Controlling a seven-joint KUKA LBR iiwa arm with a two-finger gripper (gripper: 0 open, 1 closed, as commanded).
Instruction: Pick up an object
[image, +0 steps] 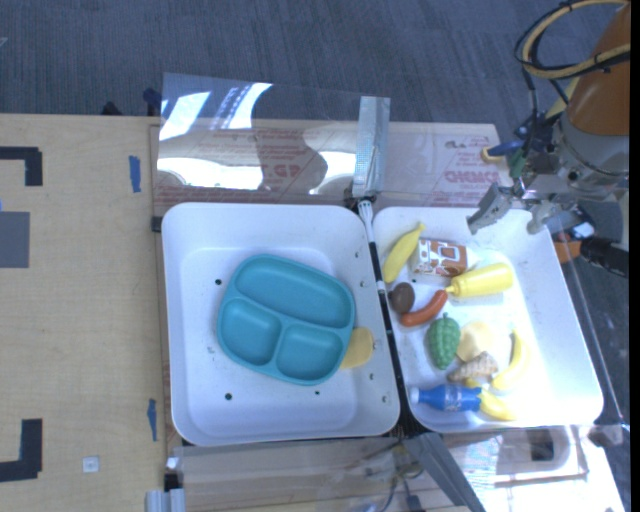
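Observation:
My gripper (512, 218) hangs over the far right corner of the right bin (560, 300), its two fingers spread apart with nothing between them, so it is open. Below and to its left lie the toys: a yellow banana (403, 252), a small brown-and-white carton (440, 258), a yellow bottle (480, 281), a brown ball (402, 297), an orange-red sausage shape (424, 307), a green vegetable (443, 340), a second banana (516, 360) and a blue bottle (447, 399). None of them touches the gripper.
The left bin (190, 300) holds a teal divided plate (285, 318) with a yellow piece (359, 347) at its right edge. A clear plastic sheet (260, 150) stands behind the bins. Tan board (75, 300) lies to the left.

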